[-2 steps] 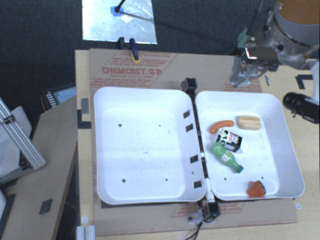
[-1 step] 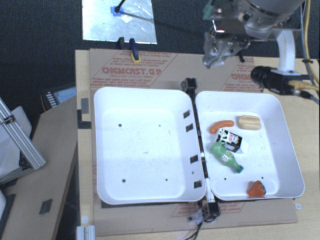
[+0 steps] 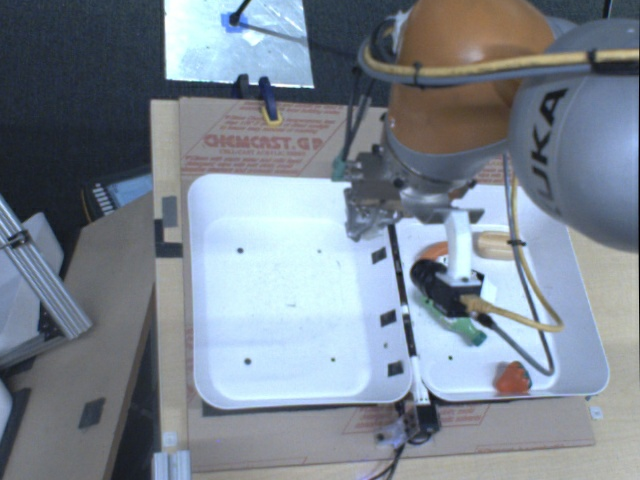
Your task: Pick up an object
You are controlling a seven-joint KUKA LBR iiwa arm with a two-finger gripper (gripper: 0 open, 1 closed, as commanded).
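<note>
My gripper hangs over the back of the ridge between the two bins, at the inner edge of the left bin. It is low, close to the bin's surface, and nothing shows under it. The right bin holds a red-orange lump near its front edge. A green stick-like piece lies towards the middle. An orange piece and a tan wooden piece lie farther back, partly hidden by the arm. All of these lie right of the gripper.
Both bins rest on a cardboard sheet. Blue and yellow clamps grip its back edge, with a shiny foil plate behind them. An aluminium rail slants at the far left. The arm's big orange band overhangs the right bin's back.
</note>
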